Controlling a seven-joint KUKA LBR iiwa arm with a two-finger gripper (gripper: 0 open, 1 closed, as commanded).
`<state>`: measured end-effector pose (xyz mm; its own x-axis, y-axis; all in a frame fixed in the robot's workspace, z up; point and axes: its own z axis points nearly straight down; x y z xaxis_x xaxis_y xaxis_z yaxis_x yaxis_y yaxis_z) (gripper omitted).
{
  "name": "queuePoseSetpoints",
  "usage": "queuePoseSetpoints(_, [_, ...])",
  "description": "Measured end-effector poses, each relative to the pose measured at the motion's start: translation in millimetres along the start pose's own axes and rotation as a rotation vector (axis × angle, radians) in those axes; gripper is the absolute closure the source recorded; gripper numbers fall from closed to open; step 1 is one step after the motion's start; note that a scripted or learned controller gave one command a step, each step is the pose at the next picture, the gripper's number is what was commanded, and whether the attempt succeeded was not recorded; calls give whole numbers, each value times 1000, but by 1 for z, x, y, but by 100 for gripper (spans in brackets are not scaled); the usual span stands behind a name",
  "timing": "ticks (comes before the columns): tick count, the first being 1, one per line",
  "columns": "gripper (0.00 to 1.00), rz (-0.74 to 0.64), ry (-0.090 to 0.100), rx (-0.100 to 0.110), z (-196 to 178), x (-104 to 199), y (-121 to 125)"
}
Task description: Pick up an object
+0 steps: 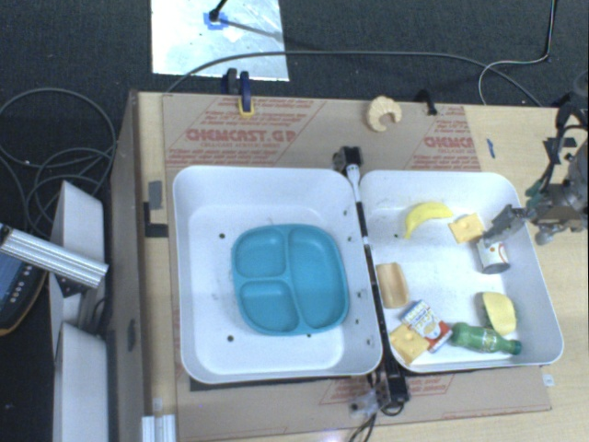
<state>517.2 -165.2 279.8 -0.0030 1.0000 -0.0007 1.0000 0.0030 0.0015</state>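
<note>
Single arm enters from the right edge of the frame, wrist at mid-height. The pincer hangs over the right bin, near that bin's right wall, in the right-centre of the frame. Whether its fingers are apart or together: cannot tell, the tip is dark and blurred against the object under it.

Nearest candidate: a small silver can, directly below the pincer in the frame and seemingly touching or just under its tip. It lies on its side, long axis running roughly lower right to upper left, open or flat end facing lower right. Not seen between the fingers, so no hold is recorded.

Neighbours in the right bin:
- orange cheese block, just left of the pincer, close.
- banana, further left, upper part of the bin.
- yellow apple slice, below the can, with a gap between.
- green bottle, lying along the lower wall.
- bread slice, against the divider, well apart.

The left bin holds a blue divided plate.

Judgement: the move turns on a short descent onto the can. Room is open to its left and below; the right wall is near, and the cheese block could be nudged by the left finger. A round can may roll if pinched along its axis.
</note>
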Motion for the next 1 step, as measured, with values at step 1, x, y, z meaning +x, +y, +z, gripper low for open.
queuePoseSetpoints(1, [0, -1, 1, 2, 91, 23, 88])
